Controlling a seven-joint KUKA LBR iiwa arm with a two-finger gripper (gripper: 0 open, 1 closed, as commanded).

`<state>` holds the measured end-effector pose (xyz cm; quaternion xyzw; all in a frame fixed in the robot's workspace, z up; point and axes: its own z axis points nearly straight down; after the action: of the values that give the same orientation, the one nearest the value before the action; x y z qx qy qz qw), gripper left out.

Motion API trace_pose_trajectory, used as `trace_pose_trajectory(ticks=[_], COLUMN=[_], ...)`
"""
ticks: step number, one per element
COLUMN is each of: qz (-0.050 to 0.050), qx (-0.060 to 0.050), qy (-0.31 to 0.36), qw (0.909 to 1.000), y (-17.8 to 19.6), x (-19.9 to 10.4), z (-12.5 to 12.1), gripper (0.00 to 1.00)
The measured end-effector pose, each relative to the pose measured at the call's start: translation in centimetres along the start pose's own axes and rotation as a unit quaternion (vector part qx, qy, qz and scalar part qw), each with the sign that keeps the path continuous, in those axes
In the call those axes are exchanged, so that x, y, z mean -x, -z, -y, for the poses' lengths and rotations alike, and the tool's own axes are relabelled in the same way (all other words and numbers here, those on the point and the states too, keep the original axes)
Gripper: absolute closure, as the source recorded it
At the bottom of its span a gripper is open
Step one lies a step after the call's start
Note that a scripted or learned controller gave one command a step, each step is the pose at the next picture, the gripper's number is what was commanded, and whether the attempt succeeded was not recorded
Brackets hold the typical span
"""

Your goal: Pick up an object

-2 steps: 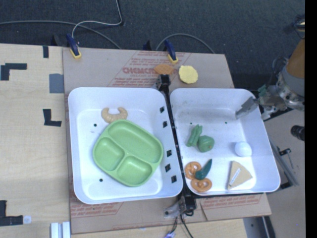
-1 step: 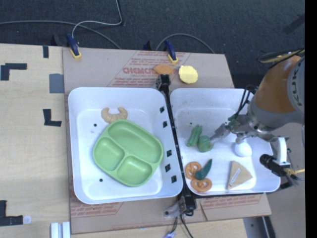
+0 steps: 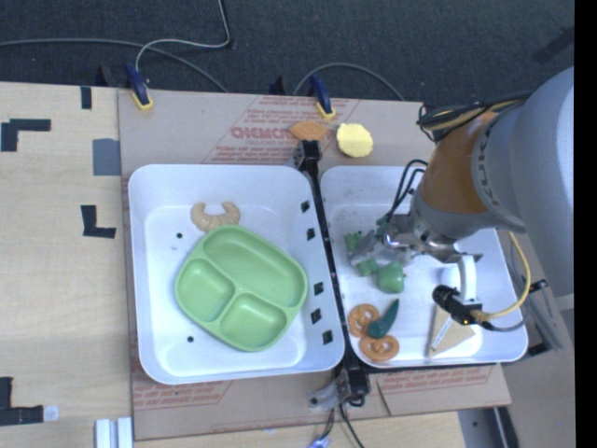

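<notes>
Your gripper point(image 3: 373, 250) low in the right bin point(image 3: 499, 348), among green pieces point(image 3: 381, 271), whether its claw is open or closed you cannot tell, pretzels point(image 3: 371, 332) nearby, green tray point(image 3: 242, 287) in left bin point(image 3: 154, 250).

**Plastic, cardboard and pale wood**

The two bins point(image 3: 154, 189) look like smooth, glossy white plastic. The green divided tray point(image 3: 241, 287) is matt plastic. Under them lies printed brown cardboard point(image 3: 252, 133); the bench point(image 3: 51, 269) shows pale wood grain.
</notes>
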<state>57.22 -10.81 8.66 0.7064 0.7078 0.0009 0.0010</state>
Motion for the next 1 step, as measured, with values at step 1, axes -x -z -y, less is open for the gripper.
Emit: trace_pose_trajectory(ticks=[1], qz=[0.001], qx=[0.001], qy=[0.000], qw=[1.0000], y=[-0.07], x=[-1.39], z=[-4.63], gripper=[0.00])
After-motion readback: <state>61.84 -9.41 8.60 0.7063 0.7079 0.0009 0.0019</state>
